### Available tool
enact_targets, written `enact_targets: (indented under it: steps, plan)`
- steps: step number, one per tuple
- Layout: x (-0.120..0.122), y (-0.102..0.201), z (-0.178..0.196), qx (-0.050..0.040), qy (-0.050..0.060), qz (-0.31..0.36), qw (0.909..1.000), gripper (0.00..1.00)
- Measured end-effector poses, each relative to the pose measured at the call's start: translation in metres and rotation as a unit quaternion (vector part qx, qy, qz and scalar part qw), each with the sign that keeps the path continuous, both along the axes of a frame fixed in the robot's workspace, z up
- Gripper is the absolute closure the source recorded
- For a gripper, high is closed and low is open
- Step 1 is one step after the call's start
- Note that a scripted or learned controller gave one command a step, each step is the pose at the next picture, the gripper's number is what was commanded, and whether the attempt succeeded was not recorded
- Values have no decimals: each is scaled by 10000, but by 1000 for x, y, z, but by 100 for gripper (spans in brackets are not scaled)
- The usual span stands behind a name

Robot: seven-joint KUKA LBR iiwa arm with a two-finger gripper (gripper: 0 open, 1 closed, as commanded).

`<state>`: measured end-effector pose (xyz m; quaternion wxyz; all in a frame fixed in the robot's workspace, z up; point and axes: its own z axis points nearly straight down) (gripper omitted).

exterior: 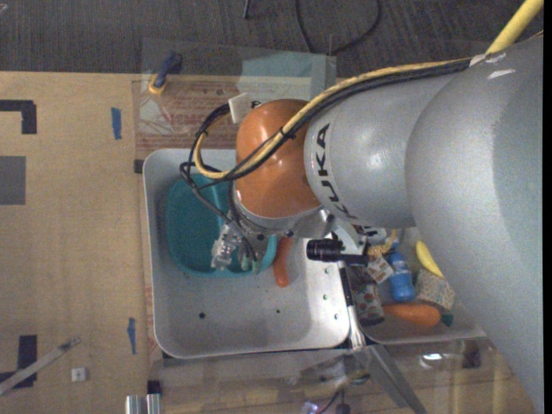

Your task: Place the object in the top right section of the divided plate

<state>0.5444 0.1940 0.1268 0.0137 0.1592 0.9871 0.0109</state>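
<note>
Over the left bin (172,317) my pincer (231,253) hangs above the teal divided plate (191,227) (whether it's apart or together, I cannot tell). Just right lies an orange object (281,267).

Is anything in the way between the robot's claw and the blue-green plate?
Nothing visible. The gripper hangs right over the teal divided plate in the left bin. The small orange object lies beside the plate, off to the side.

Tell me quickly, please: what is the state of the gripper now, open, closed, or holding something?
Gripper: over the teal divided plate in the left bin; open or closed cannot be told, and nothing is clearly visible in its grasp.
</note>
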Motion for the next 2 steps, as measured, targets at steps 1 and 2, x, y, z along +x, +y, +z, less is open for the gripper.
enact_targets:
  steps: [1,2]
  plan:
    - [10,1,-1,-4,45,-240,9997,100]
    - [55,6,0,-97,97,1486,9888,100]
